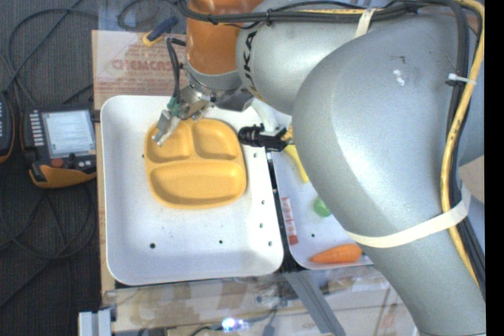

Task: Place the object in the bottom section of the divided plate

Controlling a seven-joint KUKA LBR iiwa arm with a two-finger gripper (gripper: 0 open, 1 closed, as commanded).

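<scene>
Gripper is over the far-left small compartment of the divided plate, tip down close to the plate surface. Cannot tell from this angle whether it is open or closed, and I can't make out anything carried in it.

The plate sits in the far half of the left bin. Its big near (bottom) section holds nothing yet, so I'd say the placing is not done.

Likeliest object is the carrot. It lies on its side at the near end of the right bin, well apart from the plate and just under the overhang of the arm. A small green piece lies a bit farther back in the same bin and is the other candidate.

Handling guess for the carrot:
- It looks like a moulded toy, so light and stiff with no crush risk.
- The skin is smooth and the body tapers, so it will tend to squirt towards the thin end if pinched there.
- Grip across the thick middle, square to its long axis.
- It's round and may roll on the bin floor on contact.

The green piece is small and low, so a harder pick.
</scene>
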